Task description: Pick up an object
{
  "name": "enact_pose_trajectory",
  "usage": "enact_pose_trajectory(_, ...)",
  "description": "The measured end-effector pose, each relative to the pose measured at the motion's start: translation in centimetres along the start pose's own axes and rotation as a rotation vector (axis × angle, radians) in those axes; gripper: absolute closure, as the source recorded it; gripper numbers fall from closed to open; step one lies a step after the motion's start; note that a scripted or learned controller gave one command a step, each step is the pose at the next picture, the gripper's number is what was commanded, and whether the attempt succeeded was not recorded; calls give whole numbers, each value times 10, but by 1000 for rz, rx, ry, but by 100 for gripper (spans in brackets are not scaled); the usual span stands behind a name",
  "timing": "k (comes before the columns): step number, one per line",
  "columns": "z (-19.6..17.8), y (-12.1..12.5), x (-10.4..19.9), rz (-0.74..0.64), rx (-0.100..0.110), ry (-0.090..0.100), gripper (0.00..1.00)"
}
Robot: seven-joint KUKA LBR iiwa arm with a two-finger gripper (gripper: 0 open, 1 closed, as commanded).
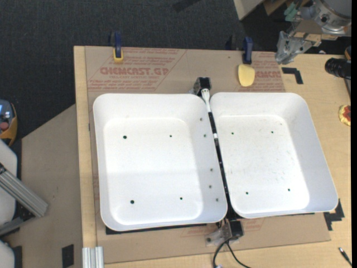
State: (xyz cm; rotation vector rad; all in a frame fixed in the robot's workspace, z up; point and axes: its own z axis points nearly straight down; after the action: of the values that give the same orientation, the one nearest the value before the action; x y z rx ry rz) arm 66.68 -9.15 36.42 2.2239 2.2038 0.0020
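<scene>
A small pale yellow object [246, 75] lies on the brown board just beyond the far left corner of the right bin [312, 149], outside both bins. The left bin [106, 149] sits beside it, and their rims meet at the middle. My gripper [288, 47] hangs high at the upper right, past the far edge of the right bin and to the right of the yellow object, apart from it. Nothing shows in its grasp.
Two blue clamps [116, 40] [247, 46] hold the board's far edge. A black clip [202, 85] sits where the bins meet at the back, and a cable connector [230, 231] lies at the front. An aluminium bar [22, 193] lies at the left. A small red-yellow thing [345, 114] lies at the right edge.
</scene>
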Motion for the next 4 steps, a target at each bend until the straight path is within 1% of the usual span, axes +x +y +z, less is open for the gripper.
enact_pose_trajectory(1,74,-38,13,-7,18,8,100)
enact_pose_trajectory(2,35,-50,22,-10,2,6,100)
enact_pose_trajectory(3,8,-82,23,-8,6,7,100)
enact_pose_trajectory(4,104,-3,71,-14,14,8,100)
